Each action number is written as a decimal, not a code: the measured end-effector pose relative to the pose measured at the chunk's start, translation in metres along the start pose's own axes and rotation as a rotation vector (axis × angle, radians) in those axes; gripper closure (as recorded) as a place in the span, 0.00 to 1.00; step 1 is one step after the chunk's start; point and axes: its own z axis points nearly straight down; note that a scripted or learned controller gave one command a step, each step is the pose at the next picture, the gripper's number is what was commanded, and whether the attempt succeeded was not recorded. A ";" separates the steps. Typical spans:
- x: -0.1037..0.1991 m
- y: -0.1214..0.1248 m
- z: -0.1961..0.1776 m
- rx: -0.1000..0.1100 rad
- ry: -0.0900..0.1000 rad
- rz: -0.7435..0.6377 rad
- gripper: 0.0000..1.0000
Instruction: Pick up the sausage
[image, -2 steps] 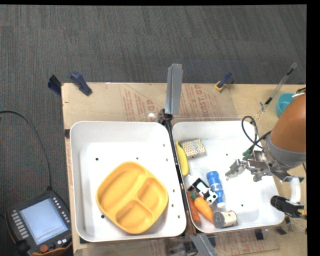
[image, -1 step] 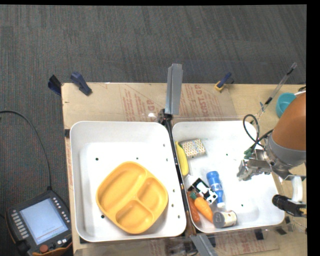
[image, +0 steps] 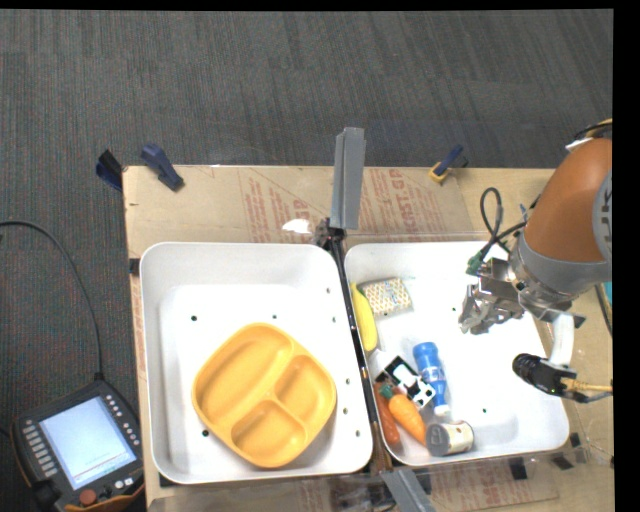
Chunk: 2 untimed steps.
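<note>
Looking down, I see the gripper (image: 483, 312) hovering over bare floor in the right bin (image: 520, 425), finger state unclear, while the sausage (image: 387, 420) lies against that bin's left wall beside the carrot (image: 405, 416).

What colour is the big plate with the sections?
Yellow: the divided plate, seen in the camera view.

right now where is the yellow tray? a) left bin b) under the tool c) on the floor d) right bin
a: the yellow tray lies flat in the left bin, while the tool hangs over the right bin.
</note>
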 end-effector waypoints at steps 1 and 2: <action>0.011 0.040 -0.017 0.000 -0.001 0.321 1.00; -0.007 0.033 -0.029 0.001 -0.001 0.577 1.00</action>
